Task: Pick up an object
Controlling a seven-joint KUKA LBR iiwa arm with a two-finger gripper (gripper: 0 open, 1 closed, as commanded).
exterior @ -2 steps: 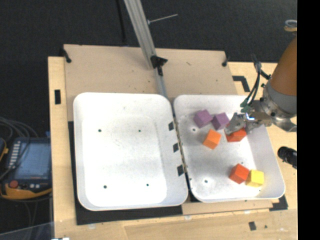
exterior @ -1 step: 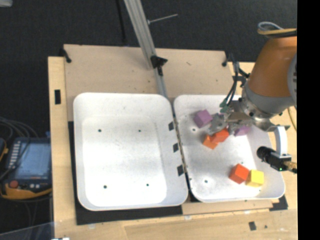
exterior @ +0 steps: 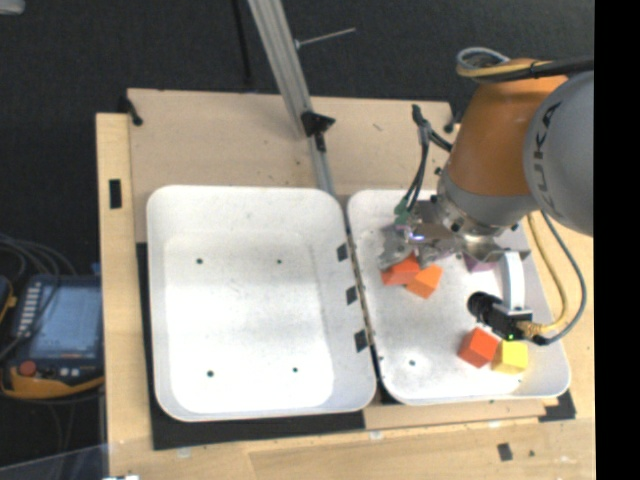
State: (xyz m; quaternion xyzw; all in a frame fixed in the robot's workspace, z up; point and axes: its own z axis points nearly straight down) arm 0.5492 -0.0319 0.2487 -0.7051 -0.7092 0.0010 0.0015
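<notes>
My gripper hangs low over the left part of the right bin, under the grey and orange arm. Directly below it, touching or nearly touching, are two orange pieces, one flat and one block-shaped; I cannot tell whether either is gripped. An orange block and a yellow block lie side by side near the bin's front right corner. A small purple thing peeks out from under the wrist.
The left bin lies beside the right one, with a dividing rim between them. A metal pole slants up from behind the bins. A teach pendant lies off the bench at the left.
</notes>
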